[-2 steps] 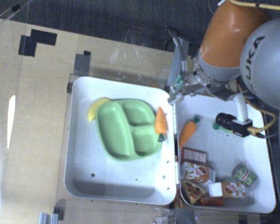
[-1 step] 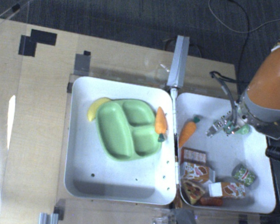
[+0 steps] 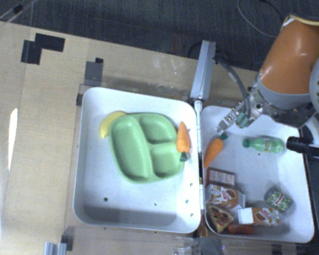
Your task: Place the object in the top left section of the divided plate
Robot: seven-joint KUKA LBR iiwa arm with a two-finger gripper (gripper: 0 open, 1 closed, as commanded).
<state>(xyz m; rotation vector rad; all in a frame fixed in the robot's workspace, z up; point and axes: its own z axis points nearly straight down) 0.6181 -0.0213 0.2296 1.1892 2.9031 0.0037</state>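
Two bins sit side by side; the green plate point(image 3: 145, 145) in the left bin point(image 3: 89, 190) has every section bare. One carrot point(image 3: 213, 151) lies in the right bin's point(image 3: 304, 227) far left corner, just below the end effector point(image 3: 235, 118), ungrasped. Whether its fingers are apart I cannot tell. Nothing's placed yet.

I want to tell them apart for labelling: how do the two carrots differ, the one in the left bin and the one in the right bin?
The left-bin carrot lies against the green divided plate's right edge; the right-bin carrot lies on bare bin floor by the divider wall. The left-bin carrot looks shorter and has its green end toward the viewer; the right-bin carrot looks longer, with its green end away, just below the end effector. Both are orange and lying flat.
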